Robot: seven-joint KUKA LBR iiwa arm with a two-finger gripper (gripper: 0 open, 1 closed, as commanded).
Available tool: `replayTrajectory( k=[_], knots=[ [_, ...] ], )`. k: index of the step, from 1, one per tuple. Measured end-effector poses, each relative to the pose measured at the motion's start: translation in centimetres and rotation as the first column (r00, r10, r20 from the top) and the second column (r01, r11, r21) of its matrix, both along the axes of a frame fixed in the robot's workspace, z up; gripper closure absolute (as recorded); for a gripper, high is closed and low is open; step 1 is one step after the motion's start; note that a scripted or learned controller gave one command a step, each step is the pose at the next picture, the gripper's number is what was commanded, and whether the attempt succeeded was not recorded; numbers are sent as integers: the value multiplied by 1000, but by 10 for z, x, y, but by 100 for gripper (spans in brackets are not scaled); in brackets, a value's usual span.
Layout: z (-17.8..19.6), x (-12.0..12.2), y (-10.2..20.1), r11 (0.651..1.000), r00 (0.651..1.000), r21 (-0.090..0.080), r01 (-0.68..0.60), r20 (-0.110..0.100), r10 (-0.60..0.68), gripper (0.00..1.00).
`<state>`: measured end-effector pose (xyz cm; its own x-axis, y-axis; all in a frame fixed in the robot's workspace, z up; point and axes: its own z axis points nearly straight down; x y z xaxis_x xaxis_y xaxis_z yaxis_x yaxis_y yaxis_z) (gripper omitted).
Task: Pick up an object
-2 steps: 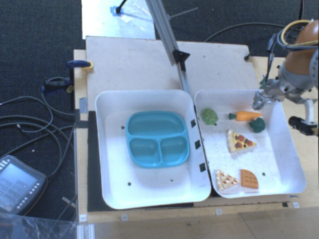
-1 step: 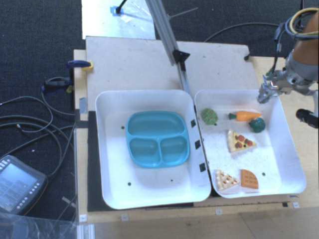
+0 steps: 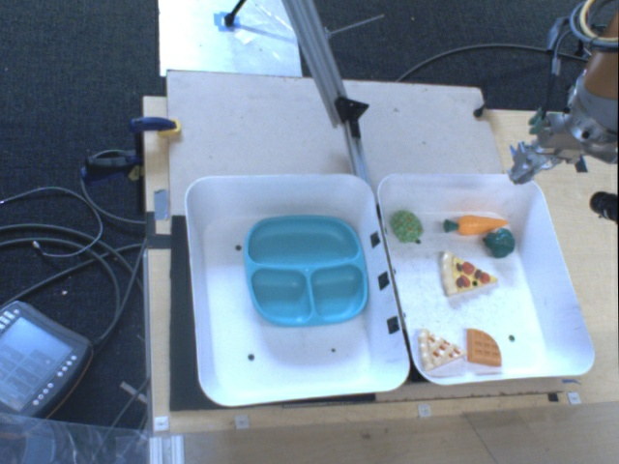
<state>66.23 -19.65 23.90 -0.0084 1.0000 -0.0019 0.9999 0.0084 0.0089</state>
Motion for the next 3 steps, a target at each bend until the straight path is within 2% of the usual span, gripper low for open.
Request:
replayTrajectory(
  k=[1,2,3],
  knots=[
    [17,1,0,1000,1000,1,1,-3,-1,100],
    [10,-22,53,1000,1000,4,-2,-9,2,100],
    [13,-28,110,1000,1000,4,-3,-8,3,100]
  ],
)
